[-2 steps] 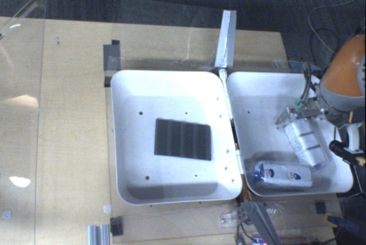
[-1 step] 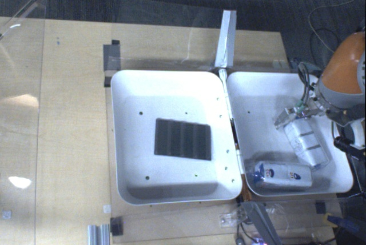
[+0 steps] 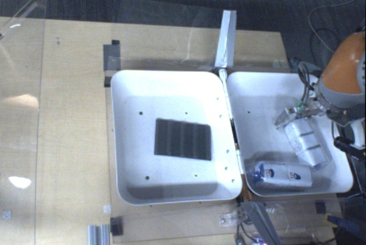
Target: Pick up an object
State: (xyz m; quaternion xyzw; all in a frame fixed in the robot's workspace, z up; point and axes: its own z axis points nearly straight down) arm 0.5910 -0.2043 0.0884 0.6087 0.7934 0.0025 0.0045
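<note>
You have a bench [image 3: 68, 124] carrying two white bins: the left bin [image 3: 131, 95] holds one dark ribbed pad [image 3: 183, 139], lying flat near its middle, and the right bin [image 3: 251, 95] holds two things worth picking. One is a clear plastic bottle [image 3: 306, 142], lying tilted toward the bin's right side; the other is a white tube [image 3: 283, 175] with a blue end, lying along the near wall. They sit near each other, but you cannot tell from this slant whether they touch. The arm [image 3: 343, 75] comes in from the right, its orange band over the right bin's far corner, and the gripper [image 3: 302, 109] sits just above the bottle's upper end. Whether its tips are spread or closed cannot be told; the metal there is small and muddled against the clear plastic. Nothing is seen held. By my reading, you are at the approach step, lining up on the bottle, with the grasp not yet made. The next move calls for a straight descent over the bottle's body, then a firm close; clear, round plastic is likely to slip or roll. So count: two bins, one pad, one bottle, one tube.
</note>
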